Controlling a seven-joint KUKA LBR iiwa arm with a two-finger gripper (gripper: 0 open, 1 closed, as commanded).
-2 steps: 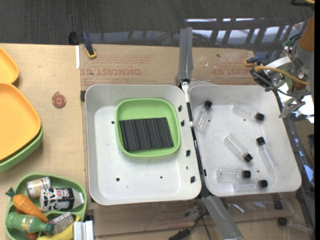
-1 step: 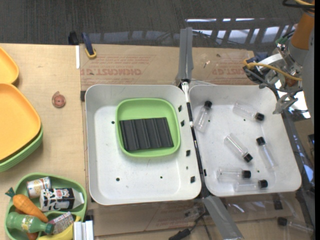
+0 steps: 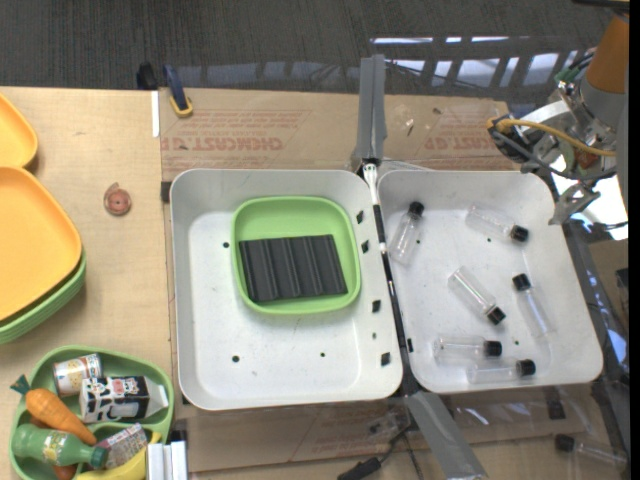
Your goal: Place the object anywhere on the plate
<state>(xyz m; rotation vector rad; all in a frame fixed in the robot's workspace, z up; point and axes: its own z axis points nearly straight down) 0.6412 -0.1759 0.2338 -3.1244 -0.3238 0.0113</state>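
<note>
Vials [image 3: 476, 297] are lying scattered in the right bin [image 3: 570, 298], well apart from the gripper [image 3: 575, 183] hovering at its far right corner; the green plate [image 3: 345, 218] is sitting in the left bin [image 3: 200, 298].

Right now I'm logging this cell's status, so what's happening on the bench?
A grey robot arm sits at the upper right, over the far corner of the right bin, holding nothing that can be seen. That bin holds several clear vials with black caps, lying scattered. The left bin holds a green plate with a dark ribbed block on it. No vial is on the plate yet.
</note>
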